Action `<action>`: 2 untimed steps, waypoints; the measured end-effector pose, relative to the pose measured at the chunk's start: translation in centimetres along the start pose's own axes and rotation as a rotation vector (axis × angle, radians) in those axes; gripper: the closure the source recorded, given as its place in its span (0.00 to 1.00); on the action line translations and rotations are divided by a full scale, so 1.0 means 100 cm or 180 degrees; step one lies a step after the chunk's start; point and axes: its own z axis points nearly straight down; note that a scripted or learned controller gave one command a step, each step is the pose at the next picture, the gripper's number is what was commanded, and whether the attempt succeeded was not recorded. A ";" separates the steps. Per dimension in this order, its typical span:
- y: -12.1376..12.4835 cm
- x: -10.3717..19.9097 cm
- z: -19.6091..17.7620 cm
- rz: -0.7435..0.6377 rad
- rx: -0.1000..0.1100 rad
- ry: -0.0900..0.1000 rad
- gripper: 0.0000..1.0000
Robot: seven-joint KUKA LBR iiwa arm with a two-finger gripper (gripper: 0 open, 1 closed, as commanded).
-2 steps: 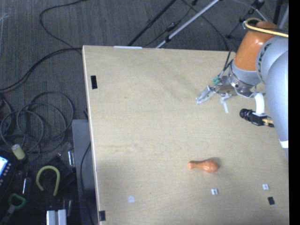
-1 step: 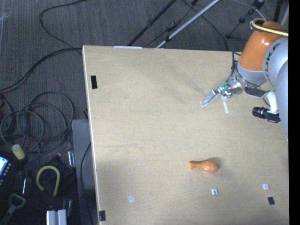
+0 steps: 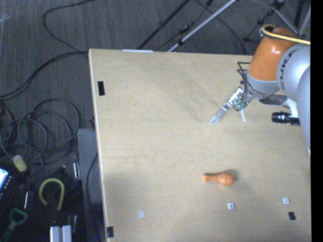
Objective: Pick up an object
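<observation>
Pale wood worktop fills most of the view, its left edge running down beside a dark carpeted floor strewn with cables. Nearest, along the front edge, sit a few small markers: a black tab at the front left corner, a pale square sticker and another toward the front right, with a black tab beside it. No writing on any of them can be read. Just behind these lies the orange pear-shaped object, on its side, with bare board all round it. Farther back, well apart from that object, the gripper hangs over the right half of the worktop; whether it is spread or pressed together cannot be told. Another black tab marks the left edge near the far corner. Beyond the far edge stand tripod legs.
</observation>
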 end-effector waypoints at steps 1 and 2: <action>0.002 0.000 -0.010 0.0001 -0.0016 -0.0003 1.00; 0.023 0.040 -0.089 0.0135 -0.0006 -0.0001 1.00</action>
